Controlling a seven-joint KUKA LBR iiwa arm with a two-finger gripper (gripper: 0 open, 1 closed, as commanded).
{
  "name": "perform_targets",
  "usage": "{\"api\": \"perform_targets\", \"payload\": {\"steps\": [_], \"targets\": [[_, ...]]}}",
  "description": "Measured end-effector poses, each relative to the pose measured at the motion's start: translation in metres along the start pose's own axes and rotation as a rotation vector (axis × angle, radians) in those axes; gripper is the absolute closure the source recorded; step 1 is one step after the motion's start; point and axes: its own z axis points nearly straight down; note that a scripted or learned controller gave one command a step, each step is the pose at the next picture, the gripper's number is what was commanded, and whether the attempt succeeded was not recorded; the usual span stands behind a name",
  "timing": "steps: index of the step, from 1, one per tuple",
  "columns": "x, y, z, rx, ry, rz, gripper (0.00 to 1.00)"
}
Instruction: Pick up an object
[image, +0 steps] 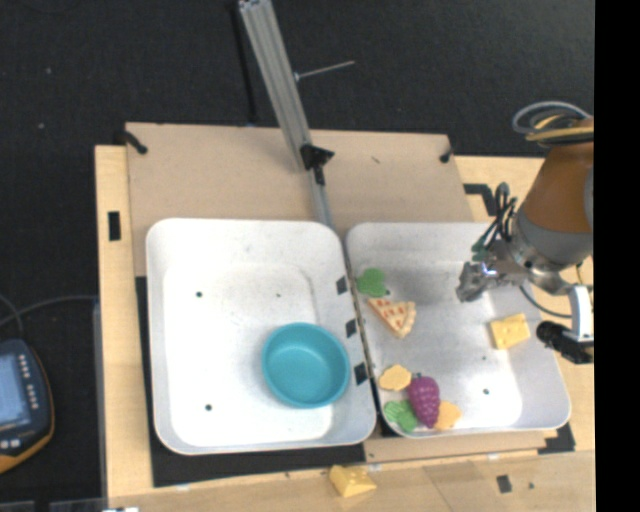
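Positioned over the upper right part of the right bin (520, 400), the tool (474, 281) is seen at the end of the grey arm (555, 205); whether it is released or clenched cannot be told, and nothing is seen grasped in it. A yellow cheese block (509, 331) is found below and to the right of the tool, apart from it, on the bin floor. Along the bin's left wall, a small green piece (372, 282) is seen just above a pizza slice (396, 316). In the lower left corner a cluster is formed by a yellow piece (395, 378), purple grapes (425, 399), a green piece (399, 414) and an orange piece (447, 414). A blue bowl (304, 364) is set upright in the left bin (200, 260), near its lower right corner. Another yellow wedge (352, 481) is seen on the table (230, 485), below both bins.
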Motion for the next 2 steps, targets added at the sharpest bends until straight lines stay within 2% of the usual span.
{"api": "perform_targets", "payload": {"steps": [1,2], "targets": [[0.004,0.005,-0.062,0.000,-0.001,-0.001,1.00],[0.003,0.006,-0.097,0.006,0.001,-0.002,1.00]]}}
